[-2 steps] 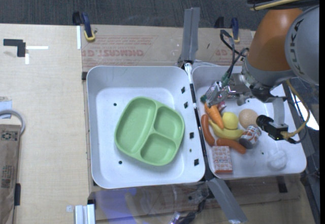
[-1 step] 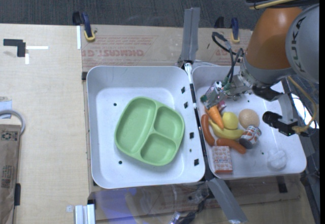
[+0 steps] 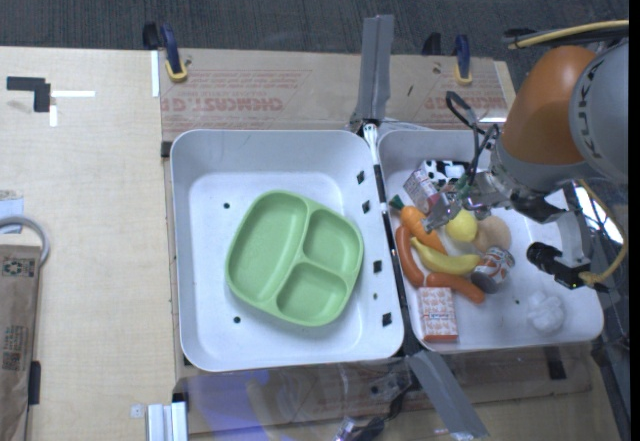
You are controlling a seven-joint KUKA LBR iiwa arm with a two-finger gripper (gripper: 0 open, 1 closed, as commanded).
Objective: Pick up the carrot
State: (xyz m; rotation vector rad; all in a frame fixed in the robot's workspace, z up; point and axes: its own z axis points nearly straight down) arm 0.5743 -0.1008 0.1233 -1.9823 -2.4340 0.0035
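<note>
Two bins sit side by side; the gripper [image 3: 440,214] hovers beside the carrot [image 3: 418,227] at right, its grip unreadable.

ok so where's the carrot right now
The carrot lies in the right bin, near its left wall, just left of the banana and below the gripper.

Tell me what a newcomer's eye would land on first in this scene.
First, the green divided plate, lying alone in the left bin. Next, the bright clutter in the right bin: a carrot, a banana, a lemon and a small carton. Over that pile hangs the gripper, on the grey arm's orange band.
</note>
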